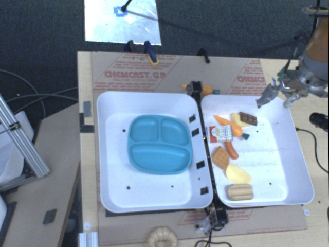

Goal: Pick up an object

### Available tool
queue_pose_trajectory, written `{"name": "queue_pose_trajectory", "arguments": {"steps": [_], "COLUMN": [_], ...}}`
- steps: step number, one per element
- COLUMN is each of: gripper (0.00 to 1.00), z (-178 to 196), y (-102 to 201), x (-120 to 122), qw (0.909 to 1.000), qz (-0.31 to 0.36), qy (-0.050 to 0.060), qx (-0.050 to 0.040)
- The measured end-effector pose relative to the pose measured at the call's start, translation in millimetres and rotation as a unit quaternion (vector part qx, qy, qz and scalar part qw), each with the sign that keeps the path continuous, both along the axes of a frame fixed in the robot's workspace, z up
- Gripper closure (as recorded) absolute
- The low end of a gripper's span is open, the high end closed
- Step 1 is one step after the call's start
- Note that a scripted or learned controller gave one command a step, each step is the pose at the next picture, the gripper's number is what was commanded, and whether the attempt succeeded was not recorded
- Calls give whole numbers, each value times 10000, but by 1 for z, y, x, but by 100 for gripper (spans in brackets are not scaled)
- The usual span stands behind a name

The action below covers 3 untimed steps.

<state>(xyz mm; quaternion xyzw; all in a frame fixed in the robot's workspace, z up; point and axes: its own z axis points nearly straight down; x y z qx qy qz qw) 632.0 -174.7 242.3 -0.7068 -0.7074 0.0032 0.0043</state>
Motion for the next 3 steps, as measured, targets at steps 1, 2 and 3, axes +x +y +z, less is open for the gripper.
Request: {"name": "queue_pose_trajectory", "arguments": {"steps": [1, 2, 3], "gripper": [0, 0, 0], "z": [8, -33, -95], "y": [1, 0, -1], "x": [2, 4, 9], "qw": [10000, 10000, 10000], "qz": [13, 9, 8], "qy": [-64, -49, -38], "qx": [-12, -11, -8]}}
